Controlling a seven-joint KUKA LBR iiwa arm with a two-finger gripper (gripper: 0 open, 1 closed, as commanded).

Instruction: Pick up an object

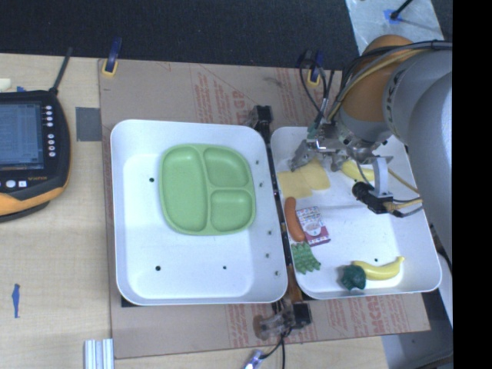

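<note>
My gripper [319, 160] hangs over the far end of the right bin [419, 241], its fingers spread open with nothing between them. Just below it lies a flat yellow cheese slice [304, 181]. A yellow piece [358, 171] lies partly under the wrist on its right. Further toward the front are a red sausage [292, 218], a small pink-and-white packet [312, 225], a green leafy toy [306, 259], a banana [380, 269] and a dark green broccoli [354, 278].
The left bin [138, 267] holds a green divided plate [207, 188]. A black-and-orange handheld pendant [27, 151] lies at the bench's left edge. The grey arm with its orange band [384, 75] and its cables covers the right bin's far right corner.
</note>
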